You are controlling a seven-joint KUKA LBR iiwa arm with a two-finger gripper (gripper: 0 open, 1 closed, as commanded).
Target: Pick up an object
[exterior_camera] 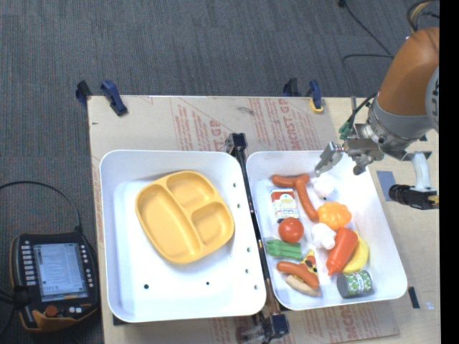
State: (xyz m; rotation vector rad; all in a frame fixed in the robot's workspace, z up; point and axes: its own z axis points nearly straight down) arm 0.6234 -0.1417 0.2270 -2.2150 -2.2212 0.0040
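Note:
My gripper point(343, 161) hangs over the back of the right bin point(384, 224), its two fingers spread open with nothing between them. Just below it lie a white lumpy toy point(325, 185) and two sausages point(300, 189). Further forward in the same bin are a ketchup packet point(285, 205), a tomato point(290, 229), an orange fruit point(334, 215), a carrot point(342, 249), a banana point(360, 255), green beans point(284, 249), a hot dog point(298, 274), a pizza slice point(310, 260) and a small can point(355, 283).
A yellow divided plate point(185, 214) lies in the left bin point(122, 278). Blue clamps point(112, 95) hold the board at the back. A teach pendant point(50, 272) sits on the floor at left.

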